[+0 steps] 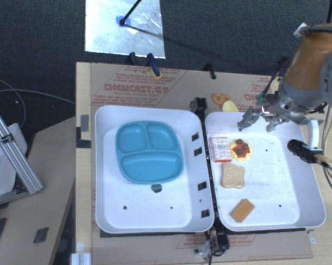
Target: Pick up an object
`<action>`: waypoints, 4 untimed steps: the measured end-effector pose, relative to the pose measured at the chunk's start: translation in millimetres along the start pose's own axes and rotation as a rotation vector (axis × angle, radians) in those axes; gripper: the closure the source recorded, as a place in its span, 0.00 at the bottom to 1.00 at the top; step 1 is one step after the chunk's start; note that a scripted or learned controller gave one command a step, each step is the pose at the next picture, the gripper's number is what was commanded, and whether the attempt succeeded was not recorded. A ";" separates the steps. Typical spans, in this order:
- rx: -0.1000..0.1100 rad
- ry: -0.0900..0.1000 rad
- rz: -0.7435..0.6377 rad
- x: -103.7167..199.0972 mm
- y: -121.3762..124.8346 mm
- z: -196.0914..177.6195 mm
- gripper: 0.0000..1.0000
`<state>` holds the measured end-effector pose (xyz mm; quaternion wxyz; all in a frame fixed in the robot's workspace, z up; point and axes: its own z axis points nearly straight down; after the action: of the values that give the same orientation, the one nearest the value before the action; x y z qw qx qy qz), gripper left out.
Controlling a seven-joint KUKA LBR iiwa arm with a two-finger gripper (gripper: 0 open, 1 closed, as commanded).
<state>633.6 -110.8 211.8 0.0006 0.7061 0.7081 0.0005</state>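
- Dark carpet all around, with a cardboard-topped counter in the middle carrying two white bins side by side.
- Left bin: a blue divided plate sits in it, plus a small dark bit just below the plate.
- Right bin has the pickable stuff, all bunched along its left side: a red-and-white packet, a yellow-and-red toy pizza touching it, a slice of toy bread just below, and an orange block nearer the front wall.
- Pincer hangs over the right bin's back edge, fingers spread apart, nothing between them.
- My take: the pizza is the closest target, just down-left of the pincer. Trouble is it's flat and touching the packet, so I'd come straight down with the fingers straddling its free sides, not the packet side.
- The orange block looks chunkier and sits apart from everything, so honestly that's probably the easier grab.
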 end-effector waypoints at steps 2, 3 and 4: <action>-0.005 -0.014 -0.004 23.4 33.1 124.5 0.00; -0.008 -0.004 0.001 25.2 33.0 113.8 1.00; -0.008 -0.005 0.000 25.2 32.9 114.0 0.00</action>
<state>666.6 -85.4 97.8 0.0050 0.7061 0.7081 0.0016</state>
